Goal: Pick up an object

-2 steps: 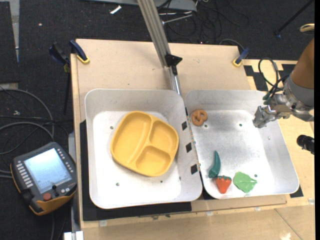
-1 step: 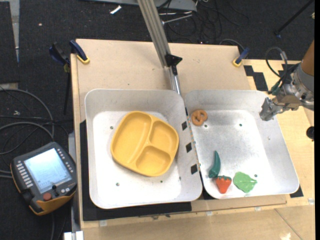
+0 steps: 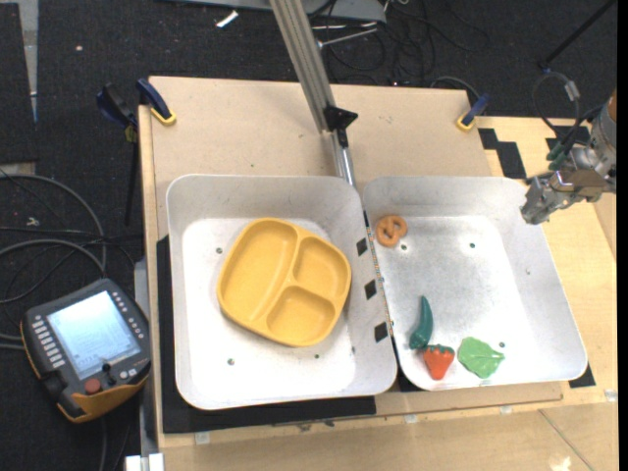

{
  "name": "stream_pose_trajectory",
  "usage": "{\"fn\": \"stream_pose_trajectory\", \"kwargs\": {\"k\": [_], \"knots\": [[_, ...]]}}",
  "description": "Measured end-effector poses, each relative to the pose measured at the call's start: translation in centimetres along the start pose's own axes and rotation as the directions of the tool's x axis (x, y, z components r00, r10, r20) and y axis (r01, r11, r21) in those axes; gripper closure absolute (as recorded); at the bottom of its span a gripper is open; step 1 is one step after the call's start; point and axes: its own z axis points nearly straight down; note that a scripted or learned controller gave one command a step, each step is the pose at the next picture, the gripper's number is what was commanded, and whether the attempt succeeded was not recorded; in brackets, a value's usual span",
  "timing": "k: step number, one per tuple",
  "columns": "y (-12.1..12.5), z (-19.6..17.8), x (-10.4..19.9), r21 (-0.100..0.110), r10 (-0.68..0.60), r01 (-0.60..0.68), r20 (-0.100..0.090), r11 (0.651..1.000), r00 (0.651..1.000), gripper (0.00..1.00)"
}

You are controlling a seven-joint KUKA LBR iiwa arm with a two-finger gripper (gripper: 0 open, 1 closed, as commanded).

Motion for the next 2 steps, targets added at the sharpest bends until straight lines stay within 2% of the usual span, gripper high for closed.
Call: {"fn": "stream_pose_trajectory", "kwargs": {"k": [1, 2], "knots": [[-1.3, 1.0, 5.3, 0.007, -0.004, 0.004, -0.003, 1.000, 1.000, 1.00], [-1.3, 3.0, 10.7, 0.007, -0.005, 0.005, -0.004, 1.000, 1.000, 1.00]]}}
